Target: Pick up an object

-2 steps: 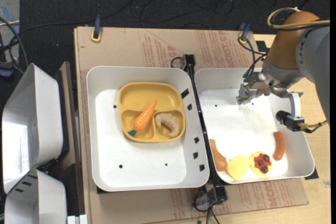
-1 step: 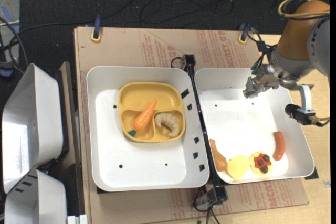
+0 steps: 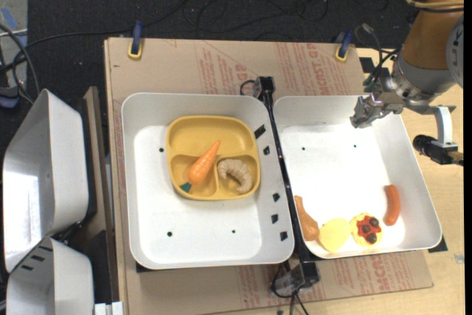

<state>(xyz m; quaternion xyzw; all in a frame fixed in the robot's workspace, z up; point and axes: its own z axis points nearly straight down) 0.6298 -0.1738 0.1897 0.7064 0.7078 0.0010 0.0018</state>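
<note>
Jaws' state unclear — gripper (image 3: 364, 114) over right bin (image 3: 332, 158) far edge, arm (image 3: 431, 40) angled in from right

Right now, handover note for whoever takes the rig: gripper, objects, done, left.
Gripper: over the right bin's far right corner, nothing visible between its fingers; open or shut can't be told.
Left bin: yellow divided plate holding a toy carrot and a pale shrimp-like piece.
Right bin: along its near edge, a brown drumstick-like piece, a pale yellow round piece, a small yellow pizza-like toy with red bits, and an orange sausage.
Done: nothing picked.
Left: pick one object; those in the right bin lie nearer the gripper.
</note>
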